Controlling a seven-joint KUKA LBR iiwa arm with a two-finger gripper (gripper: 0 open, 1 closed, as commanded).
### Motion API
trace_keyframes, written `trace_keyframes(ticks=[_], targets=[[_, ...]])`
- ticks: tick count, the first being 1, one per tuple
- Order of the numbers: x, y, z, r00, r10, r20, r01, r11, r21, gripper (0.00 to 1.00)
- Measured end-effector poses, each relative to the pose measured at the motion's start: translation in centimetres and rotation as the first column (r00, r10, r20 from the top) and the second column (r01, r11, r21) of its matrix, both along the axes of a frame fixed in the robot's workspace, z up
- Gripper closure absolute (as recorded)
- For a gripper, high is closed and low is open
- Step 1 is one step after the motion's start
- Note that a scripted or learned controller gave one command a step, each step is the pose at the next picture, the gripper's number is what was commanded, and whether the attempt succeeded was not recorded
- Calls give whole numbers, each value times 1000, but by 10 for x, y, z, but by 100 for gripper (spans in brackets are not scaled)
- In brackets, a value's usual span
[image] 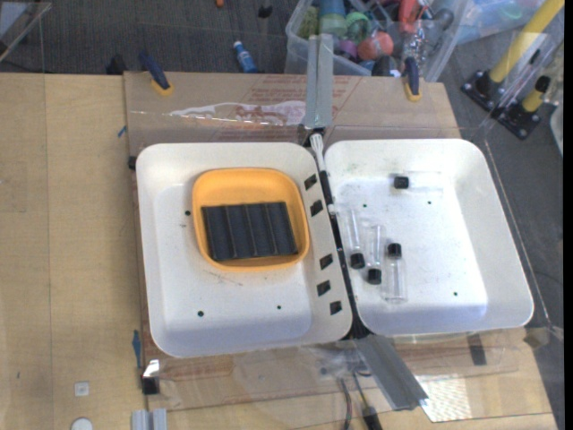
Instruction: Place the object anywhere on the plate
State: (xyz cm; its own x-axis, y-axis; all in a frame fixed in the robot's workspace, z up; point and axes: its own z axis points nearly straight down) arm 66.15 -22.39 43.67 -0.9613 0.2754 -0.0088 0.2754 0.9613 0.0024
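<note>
An orange plate (pixel 208 189) lies in the left bin (pixel 170 312). A dark ribbed rectangular object (pixel 250 230) rests flat on the plate, covering most of its middle. In the right bin (pixel 474 276) lie several small clear vials with black caps (pixel 376 253), clustered near the bin's left side, and one small black cap (pixel 400 183) sits apart toward the back.
A divider with black clips (pixel 324 240) runs between the two bins. A clear tub of coloured toys (pixel 376 16) stands behind the bench. Blue-and-orange clamps (pixel 158 77) hold the cardboard at the back. Yellow-and-black stand (pixel 519 52) at the far right.
</note>
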Motion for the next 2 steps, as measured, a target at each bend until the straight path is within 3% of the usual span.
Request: trace_keyframes(ticks=[1, 2], targets=[[0, 4, 0, 990, 139, -2, -139, 990, -2, 100], [3, 3, 0, 944, 329, 0, -329, 944, -4, 100]])
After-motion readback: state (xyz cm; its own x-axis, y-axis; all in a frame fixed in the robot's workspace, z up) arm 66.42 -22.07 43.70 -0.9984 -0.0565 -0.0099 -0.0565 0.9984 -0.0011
